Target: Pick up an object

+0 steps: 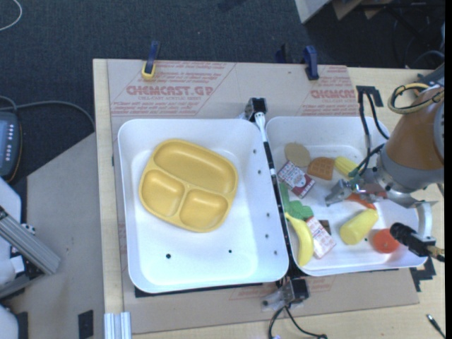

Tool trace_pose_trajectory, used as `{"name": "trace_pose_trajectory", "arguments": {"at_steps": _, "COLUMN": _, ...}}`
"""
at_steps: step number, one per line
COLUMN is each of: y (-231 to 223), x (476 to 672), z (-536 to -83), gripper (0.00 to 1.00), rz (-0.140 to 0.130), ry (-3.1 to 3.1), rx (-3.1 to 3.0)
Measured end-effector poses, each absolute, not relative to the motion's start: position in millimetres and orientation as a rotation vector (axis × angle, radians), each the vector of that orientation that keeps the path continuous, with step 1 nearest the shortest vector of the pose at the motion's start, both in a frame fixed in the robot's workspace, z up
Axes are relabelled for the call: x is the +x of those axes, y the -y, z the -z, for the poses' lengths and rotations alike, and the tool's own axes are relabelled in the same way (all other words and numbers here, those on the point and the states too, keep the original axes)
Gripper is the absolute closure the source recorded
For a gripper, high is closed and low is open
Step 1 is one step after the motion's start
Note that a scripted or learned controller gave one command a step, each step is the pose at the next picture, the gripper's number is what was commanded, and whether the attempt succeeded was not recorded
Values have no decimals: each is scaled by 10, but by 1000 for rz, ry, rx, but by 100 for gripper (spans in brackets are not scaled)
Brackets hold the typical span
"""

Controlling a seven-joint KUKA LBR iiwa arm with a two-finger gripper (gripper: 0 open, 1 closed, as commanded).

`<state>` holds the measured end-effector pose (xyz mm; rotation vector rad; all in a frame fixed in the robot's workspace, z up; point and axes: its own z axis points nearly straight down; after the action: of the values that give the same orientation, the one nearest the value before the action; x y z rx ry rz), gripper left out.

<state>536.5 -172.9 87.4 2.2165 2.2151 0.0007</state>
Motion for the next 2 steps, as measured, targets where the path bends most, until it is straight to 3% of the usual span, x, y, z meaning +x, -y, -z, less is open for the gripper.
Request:
{"name": "trace_pose_trajectory", "arguments": {"at_steps": 1, "y": 1754, "x": 5380, "z": -1008, "gripper": 100, "rz": -4, "ry": -2205, "rx": 2212}}
{"name": "trace_pose_trajectory", "arguments": {"at_steps": 2, "y": 1790, "x": 5383, "z": -1438, "gripper": 100, "rz": -2, "ry": -2218, "rx": 2219}}
